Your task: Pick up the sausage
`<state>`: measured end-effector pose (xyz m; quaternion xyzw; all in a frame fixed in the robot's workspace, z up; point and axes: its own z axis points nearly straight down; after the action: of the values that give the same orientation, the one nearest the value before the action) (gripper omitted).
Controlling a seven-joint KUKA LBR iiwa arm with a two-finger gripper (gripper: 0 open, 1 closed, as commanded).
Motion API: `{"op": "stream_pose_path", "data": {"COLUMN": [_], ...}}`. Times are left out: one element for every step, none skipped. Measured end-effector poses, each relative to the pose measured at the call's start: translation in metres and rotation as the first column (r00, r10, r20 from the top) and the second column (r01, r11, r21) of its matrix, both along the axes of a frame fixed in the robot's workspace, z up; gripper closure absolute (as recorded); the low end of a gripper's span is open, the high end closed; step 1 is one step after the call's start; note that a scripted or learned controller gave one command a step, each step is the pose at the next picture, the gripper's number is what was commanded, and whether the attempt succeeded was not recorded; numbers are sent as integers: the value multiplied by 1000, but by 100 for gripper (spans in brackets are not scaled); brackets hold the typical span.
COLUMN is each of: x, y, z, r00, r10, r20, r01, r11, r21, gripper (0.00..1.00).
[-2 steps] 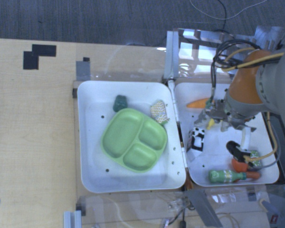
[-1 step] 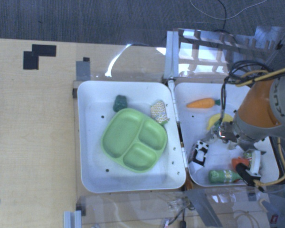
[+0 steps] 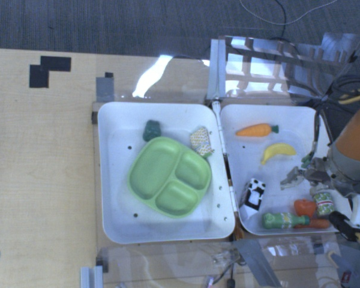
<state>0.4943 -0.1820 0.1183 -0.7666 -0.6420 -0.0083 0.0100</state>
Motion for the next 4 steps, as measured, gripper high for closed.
{"op": "stream_pose_path", "data": {"x": [0,2,2,-1], "y": [-3,-5,-5,57], "z": [-30,-21,-21,-30], "r00": [999,999,999,979], "r10": [49,48,48,203], "r20": [15,15,15,16], "r01": [-48,-48,-48,-202], "r11": [999,998,998,979], "r21": [-24,-27,-27,-37], "gripper": [0,100,0,0]}}
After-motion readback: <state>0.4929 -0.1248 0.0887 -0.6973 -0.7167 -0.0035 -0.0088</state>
